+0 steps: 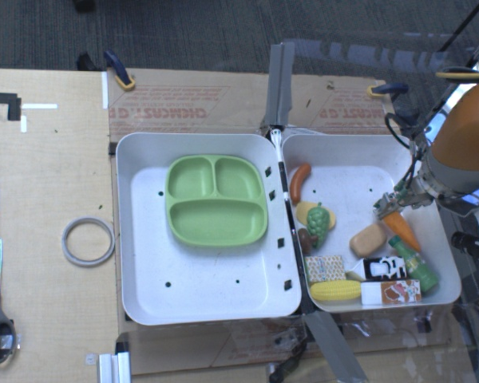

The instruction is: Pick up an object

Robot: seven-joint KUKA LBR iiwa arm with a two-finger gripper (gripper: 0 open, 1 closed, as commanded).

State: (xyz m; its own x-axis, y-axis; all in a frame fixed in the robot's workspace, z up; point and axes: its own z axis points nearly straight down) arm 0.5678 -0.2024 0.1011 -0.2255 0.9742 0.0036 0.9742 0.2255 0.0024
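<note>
Gripper (389,206) above carrot (401,230), bread roll (368,239) just beside

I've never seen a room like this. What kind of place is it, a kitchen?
Probably a robot lab or workshop, not a kitchen. A robot arm reaches over two white bins, the food is toys like a plastic corn cob, and tape lies on the bench.

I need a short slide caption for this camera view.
Arm over right bin of toy food, gripper near carrot; green tray in left bin.
</note>
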